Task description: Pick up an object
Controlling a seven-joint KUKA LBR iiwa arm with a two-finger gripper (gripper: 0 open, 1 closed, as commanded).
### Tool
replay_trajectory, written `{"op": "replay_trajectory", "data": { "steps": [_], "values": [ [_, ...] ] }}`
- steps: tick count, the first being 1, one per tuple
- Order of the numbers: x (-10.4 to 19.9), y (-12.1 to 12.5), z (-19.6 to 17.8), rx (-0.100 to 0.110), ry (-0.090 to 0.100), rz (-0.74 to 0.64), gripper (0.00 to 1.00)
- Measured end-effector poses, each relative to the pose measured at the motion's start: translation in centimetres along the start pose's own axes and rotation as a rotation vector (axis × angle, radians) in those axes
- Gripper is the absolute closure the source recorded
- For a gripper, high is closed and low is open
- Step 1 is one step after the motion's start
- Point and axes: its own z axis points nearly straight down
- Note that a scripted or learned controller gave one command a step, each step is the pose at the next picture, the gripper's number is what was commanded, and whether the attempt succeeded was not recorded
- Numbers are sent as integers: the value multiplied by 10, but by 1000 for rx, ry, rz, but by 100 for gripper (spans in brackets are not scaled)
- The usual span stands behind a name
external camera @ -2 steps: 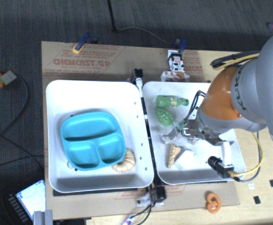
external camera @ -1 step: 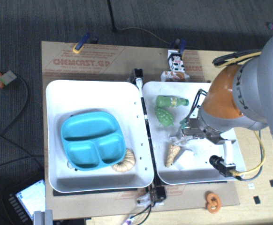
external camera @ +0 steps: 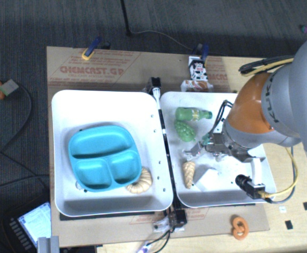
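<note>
My gripper (external camera: pixel 205 145) hangs low inside the right bin (external camera: pixel 259 196), at the end of the grey arm with its orange band (external camera: pixel 251 115). Just left of it and further back lie a green bumpy object (external camera: pixel 185 131) and a green bottle (external camera: pixel 192 114) on its side. A beige cone-shaped object (external camera: pixel 189 173) rests on the bin floor in front of and left of the gripper. I see nothing held by the gripper.
The left bin (external camera: pixel 64 141) holds a blue divided tray (external camera: pixel 104 158) and a beige ring (external camera: pixel 140 182) at its front right. An orange ring (external camera: pixel 240 226) lies on the bench in front of the right bin. Clamps (external camera: pixel 92 47) sit at the bench's back edge.
</note>
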Motion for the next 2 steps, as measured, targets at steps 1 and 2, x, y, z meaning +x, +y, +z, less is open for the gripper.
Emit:
{"op": "replay_trajectory", "data": {
  "steps": [1, 2],
  "values": [
    [8, 36, 8, -2, 0, -1, 0],
    [-2, 37, 7, -2, 0, -1, 0]
  ]
}}
